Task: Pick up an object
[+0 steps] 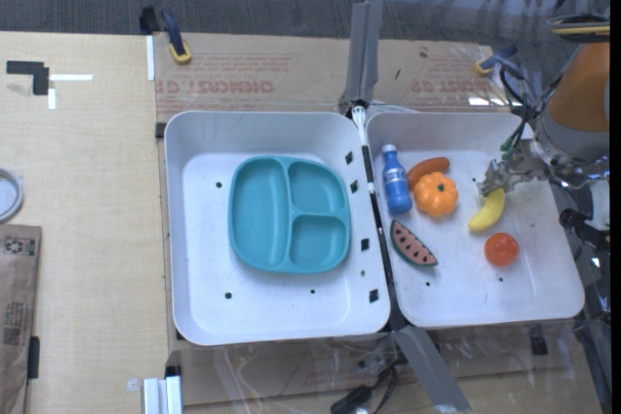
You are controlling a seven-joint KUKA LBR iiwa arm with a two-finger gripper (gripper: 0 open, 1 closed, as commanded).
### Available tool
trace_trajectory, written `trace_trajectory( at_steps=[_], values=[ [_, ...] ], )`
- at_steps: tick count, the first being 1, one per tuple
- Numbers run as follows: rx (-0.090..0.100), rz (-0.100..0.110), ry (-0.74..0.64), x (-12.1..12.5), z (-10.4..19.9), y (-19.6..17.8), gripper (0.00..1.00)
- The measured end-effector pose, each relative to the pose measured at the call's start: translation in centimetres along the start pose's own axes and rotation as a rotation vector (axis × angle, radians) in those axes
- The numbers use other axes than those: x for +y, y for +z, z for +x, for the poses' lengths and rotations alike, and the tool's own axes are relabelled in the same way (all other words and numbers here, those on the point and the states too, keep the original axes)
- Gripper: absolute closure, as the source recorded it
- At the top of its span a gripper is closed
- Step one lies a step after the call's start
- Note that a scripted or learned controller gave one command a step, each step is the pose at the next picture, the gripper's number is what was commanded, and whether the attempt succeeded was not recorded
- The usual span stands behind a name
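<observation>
1. The two-finger gripper (497, 177) hangs low in the right-hand white bin (543, 305), at its far right. The fingers are a dark tangle from this angle; whether they are apart or together cannot be told.
2. Just below the fingertips, touching or nearly so, lies a small yellow plastic banana (487, 209), tilted, its upper tip toward the gripper. Judged the likely target: the tool sits over its upper end. Nothing shows it gripped.
3. Near the banana, toward the camera: a round red-orange ball-like fruit (502, 249), lying apart from it.
4. Left of the gripper: an orange toy pumpkin with green stem (436, 195), with an orange carrot-shaped piece (428, 169) just behind it.
5. Further left, by the bin wall: a blue bottle with white cap (395, 179); nearer, a watermelon slice (413, 243).
6. The left-hand white bin (194, 305) holds a teal three-compartment plate (289, 213), probably a place for setting things down.
</observation>
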State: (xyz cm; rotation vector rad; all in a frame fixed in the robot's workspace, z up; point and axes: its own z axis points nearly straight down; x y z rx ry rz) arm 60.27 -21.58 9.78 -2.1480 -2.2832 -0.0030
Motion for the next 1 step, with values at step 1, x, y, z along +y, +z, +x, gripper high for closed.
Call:
trace_trajectory(
  at_steps=[1],
  values=[
    [-0.008, 0.000, 0.437, 4.24, 6.67, -8.92, 1.00]
  ],
)
